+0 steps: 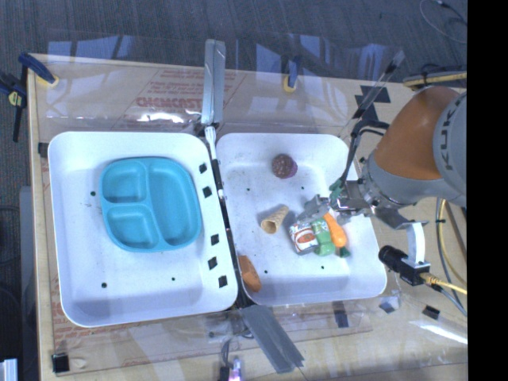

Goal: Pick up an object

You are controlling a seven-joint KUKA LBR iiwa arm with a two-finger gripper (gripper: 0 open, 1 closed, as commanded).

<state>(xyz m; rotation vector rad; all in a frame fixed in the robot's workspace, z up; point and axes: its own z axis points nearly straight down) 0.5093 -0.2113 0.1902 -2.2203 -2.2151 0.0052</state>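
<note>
In the right bin (238,153) lie a round dark-brown ball (284,165), a tan cone (275,218), a red-and-white packet with green (309,236), an orange carrot (338,232) and an orange-brown lump (249,273) at the bin's front left corner. My gripper (332,205) reaches in from the right and sits low just above the packet and carrot, touching or nearly touching them. Nothing is seen lifted between its fingers.
The left bin (71,284) holds a blue three-compartment tray (151,203). A grey divider with black clips (216,213) runs between the bins. The arm's orange band (417,141) hangs over the right bin's right rim. Cables lie at the far right.
</note>
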